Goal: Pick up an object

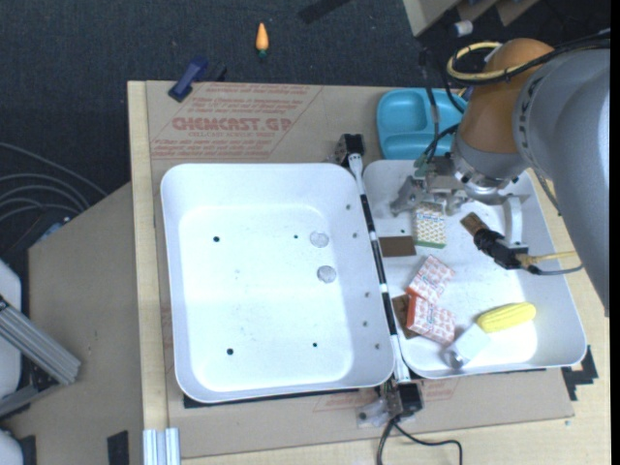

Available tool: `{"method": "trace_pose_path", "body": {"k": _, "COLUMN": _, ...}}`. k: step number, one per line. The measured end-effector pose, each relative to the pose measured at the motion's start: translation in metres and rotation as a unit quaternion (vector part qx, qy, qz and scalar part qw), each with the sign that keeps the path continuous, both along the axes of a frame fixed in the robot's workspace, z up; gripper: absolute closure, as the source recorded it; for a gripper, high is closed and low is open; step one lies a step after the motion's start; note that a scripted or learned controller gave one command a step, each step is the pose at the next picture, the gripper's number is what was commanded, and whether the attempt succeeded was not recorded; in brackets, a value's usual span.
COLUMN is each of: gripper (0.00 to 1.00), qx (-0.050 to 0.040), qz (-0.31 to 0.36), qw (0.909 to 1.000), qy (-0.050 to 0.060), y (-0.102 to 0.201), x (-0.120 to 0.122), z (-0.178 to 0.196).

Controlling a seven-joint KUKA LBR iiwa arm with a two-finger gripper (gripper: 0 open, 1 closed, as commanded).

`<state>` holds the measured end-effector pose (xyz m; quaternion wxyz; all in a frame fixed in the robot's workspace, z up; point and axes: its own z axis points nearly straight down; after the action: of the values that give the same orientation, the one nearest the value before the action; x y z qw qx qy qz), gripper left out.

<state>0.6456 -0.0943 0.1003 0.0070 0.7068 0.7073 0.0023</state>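
My gripper [430, 198] hangs over the far end of the right bin [573, 339], reaching in from the right. Just below it in the view is a small packet with a green-dotted pattern [430, 229]; I cannot tell whether it is held or lying on the bin floor. Nearer the front lie two red-and-white patterned packets [431, 277] [432, 322]. A yellow corn-shaped piece [507, 317] and a white object [466, 348] lie there too. A brown block [395, 248] sits by the bin's left wall.
The left bin [194, 194] holds two small grey discs [319, 239] [326, 274]. A blue dish [411, 124] stands behind the right bin. A small brown piece [472, 223] lies right of the gripper, and a dark piece [400, 308] is by the divider.
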Motion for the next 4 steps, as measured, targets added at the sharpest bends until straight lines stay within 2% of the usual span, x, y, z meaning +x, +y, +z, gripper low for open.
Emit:
{"method": "trace_pose_path", "body": {"k": 1, "gripper": 1.0, "qx": 0.0, "qz": 0.0, "qw": 1.0, "qy": -0.001, "y": 0.0, "x": 0.001, "z": 0.01}}
{"method": "trace_pose_path", "body": {"k": 2, "gripper": 0.0, "qx": -0.0001, "qz": 0.0, "qw": 1.0, "qy": -0.001, "y": 0.0, "x": 0.0, "z": 0.01}}
{"method": "trace_pose_path", "body": {"k": 3, "gripper": 0.0, "qx": 0.0037, "qz": -0.001, "qw": 1.0, "qy": 0.009, "y": 0.003, "x": -0.043, "z": -0.016}}
{"method": "trace_pose_path", "body": {"k": 4, "gripper": 1.0, "qx": 0.004, "qz": -0.001, "qw": 1.0, "qy": 0.008, "y": 0.003, "x": -0.042, "z": -0.006}}
